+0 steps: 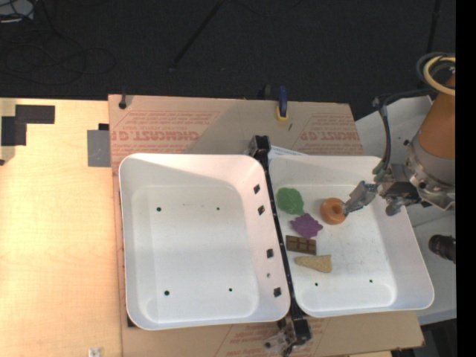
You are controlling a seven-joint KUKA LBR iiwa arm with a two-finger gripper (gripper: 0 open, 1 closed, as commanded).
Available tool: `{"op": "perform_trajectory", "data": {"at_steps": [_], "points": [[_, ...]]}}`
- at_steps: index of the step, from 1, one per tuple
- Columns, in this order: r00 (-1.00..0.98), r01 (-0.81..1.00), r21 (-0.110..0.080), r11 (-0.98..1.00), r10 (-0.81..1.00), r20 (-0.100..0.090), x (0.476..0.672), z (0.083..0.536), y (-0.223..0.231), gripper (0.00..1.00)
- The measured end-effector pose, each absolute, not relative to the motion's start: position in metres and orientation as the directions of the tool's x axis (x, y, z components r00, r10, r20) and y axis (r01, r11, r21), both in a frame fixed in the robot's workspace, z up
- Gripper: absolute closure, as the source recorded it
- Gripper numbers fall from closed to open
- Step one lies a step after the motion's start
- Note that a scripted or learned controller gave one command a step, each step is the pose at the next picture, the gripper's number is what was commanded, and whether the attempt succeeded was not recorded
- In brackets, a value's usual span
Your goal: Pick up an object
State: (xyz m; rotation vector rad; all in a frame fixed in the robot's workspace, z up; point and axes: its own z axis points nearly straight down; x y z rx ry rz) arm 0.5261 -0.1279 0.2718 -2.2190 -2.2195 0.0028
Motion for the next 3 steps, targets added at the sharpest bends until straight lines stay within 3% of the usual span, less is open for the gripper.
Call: {"op": "perform_trajectory", "data": {"at_steps": [1,2,3], "points": [[-0.001,1.000,-0.005,0.001,1.000,0.002,0.526,0.281,-0.128,1.00],[-0.008,1.000,0.005,0.008,1.000,0.001,0.516,0.355,-0.058,1.00],[0.002,1.000,-0.004,-0.002,1.000,0.001,0.474,0.354,-0.097,1.00]]}}
